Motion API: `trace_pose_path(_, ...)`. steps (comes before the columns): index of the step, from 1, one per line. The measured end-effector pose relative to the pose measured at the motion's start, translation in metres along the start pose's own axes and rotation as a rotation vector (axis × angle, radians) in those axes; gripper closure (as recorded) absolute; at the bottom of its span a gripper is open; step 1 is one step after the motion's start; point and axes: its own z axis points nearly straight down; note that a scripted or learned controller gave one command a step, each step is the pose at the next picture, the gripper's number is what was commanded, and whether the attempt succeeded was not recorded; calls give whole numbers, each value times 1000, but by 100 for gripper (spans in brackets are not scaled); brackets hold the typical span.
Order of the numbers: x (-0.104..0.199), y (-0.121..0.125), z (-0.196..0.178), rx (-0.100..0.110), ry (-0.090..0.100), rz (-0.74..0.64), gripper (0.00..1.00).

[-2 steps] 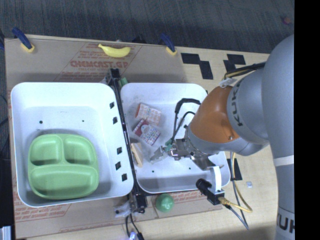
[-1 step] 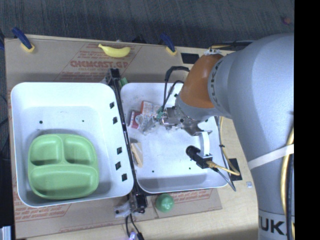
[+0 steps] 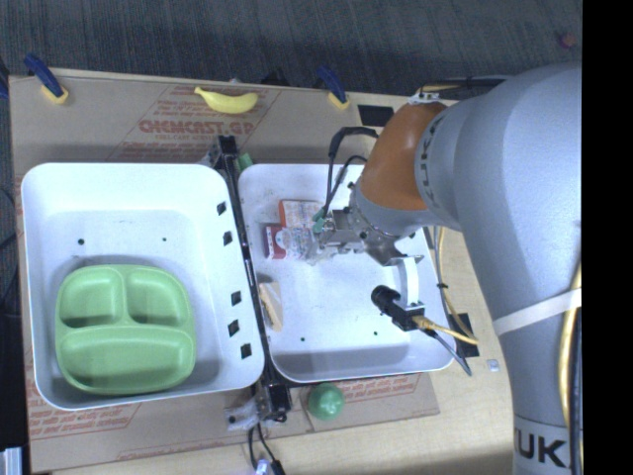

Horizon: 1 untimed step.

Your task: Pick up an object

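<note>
End effector [image 3: 326, 234] beside a red-and-white packet [image 3: 289, 228]; its opening cannot be told. The packet should be centred before closure.

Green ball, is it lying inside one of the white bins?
No, the green ball lies on the cardboard just outside the near rim of the right bin.

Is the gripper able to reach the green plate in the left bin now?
Probably yes: the green plate lies uncovered in the left bin, and the gripper is close by, over the right bin.
</note>
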Motion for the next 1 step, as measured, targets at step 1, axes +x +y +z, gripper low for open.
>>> trace_pose_path(1, -91, 8, -102, -6, -4, 5, 100)
